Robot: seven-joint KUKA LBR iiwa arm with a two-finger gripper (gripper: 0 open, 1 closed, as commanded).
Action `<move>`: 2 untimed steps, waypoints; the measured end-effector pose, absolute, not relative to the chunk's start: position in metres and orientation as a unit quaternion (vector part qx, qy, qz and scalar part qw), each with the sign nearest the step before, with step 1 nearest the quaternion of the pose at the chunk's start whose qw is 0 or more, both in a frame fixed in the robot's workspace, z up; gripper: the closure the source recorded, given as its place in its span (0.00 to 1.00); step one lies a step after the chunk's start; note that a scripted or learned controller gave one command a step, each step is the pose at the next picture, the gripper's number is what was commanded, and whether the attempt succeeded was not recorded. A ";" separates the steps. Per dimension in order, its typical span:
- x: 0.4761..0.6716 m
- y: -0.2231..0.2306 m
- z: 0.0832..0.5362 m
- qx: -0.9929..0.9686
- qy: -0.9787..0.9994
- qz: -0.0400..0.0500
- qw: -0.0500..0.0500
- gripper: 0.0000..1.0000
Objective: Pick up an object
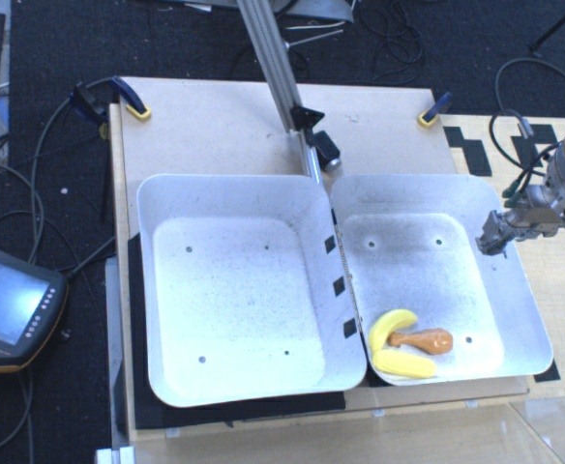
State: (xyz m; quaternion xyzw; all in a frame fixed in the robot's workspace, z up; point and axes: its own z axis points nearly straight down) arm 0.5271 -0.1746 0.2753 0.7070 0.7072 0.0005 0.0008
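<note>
Below the claw [493, 242], a banana [395, 341].

I'm in a robotics lab here: teach pendant [12, 307] on dark carpet, loose cables [31, 177], clamped bench [224, 129], aluminium camera mast [273, 51].

my gripper [496, 239]: grey metal, dull sheen | bins: left bin [226, 288] and right bin [428, 259] white plastic, matt, dark-speckled floors | banana [395, 341]: yellow, smooth, glossy, plastic look | drumstick [426, 340]: orange-brown, smooth plastic look | bench [224, 129]: pale wood, matt | pole [273, 56]: ribbed bare metal | floor [60, 37]: dark rough carpet
</note>
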 end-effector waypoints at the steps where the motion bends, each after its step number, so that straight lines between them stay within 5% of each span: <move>1: 0.540 -0.119 0.278 0.705 0.709 0.000 0.000 1.00; 2: 0.546 -0.074 0.263 0.706 0.708 0.000 -0.001 1.00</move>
